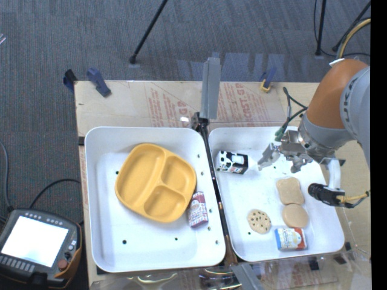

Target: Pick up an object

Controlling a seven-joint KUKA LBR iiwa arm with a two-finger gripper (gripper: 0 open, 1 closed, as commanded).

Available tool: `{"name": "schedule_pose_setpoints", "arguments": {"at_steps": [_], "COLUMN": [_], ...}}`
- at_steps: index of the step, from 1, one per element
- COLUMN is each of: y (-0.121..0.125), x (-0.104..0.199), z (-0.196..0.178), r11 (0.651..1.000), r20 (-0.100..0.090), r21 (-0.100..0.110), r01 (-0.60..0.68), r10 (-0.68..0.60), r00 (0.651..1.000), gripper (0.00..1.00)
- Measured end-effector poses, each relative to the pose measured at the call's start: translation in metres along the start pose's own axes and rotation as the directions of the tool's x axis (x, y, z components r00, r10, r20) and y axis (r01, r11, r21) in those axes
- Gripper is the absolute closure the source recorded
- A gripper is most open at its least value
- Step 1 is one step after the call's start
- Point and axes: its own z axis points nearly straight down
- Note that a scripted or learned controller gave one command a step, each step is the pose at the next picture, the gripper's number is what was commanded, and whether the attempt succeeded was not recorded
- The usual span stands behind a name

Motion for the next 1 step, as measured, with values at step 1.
{"name": "schedule_pose_setpoints", "arguments": {"at_steps": [1], "y": [0.0088], "x": [-0.0705], "z": [0.017], "r11": [0.996], "r20": [0.0], "r21": [0.003], "r01": [0.088], "r10": [-0.088], "r00": [0.996], "gripper": [0.0]}}
